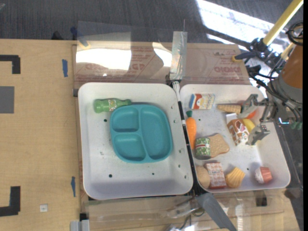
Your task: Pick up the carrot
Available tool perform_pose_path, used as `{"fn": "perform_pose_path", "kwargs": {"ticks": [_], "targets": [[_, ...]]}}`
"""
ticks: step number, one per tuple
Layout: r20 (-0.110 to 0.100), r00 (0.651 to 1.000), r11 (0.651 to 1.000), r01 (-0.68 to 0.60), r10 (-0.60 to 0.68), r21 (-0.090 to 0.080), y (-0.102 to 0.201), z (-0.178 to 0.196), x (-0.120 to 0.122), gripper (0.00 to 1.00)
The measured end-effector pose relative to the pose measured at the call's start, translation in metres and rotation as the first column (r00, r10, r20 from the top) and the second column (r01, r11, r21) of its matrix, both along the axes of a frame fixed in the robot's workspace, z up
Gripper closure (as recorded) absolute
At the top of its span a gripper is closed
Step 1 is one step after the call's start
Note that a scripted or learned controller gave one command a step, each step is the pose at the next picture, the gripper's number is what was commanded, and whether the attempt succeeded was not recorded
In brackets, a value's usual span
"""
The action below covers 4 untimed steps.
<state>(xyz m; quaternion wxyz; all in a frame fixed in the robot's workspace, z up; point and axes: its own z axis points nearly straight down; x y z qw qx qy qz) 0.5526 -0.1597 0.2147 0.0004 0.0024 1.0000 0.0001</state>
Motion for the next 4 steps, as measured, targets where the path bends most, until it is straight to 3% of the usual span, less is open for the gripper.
{"fn": "perform_pose_path", "kwargs": {"ticks": [1, 2, 3, 4], "targets": [[0.007, 0.999, 0.999, -0.054, 0.054, -0.001, 0.043, -0.111, -0.006, 0.00], [0.001, 0.931, 0.931, -0.365, 0.365, 0.001, 0.068, -0.126, 0.107, 0.00], [0.032, 0.964, 0.965, -0.263, 0.263, -0.012, 0.064, -0.122, -0.008, 0.00], [0.014, 0.994, 0.995, -0.105, 0.105, 0.000, 0.054, -0.125, 0.040, 0.00]]}}
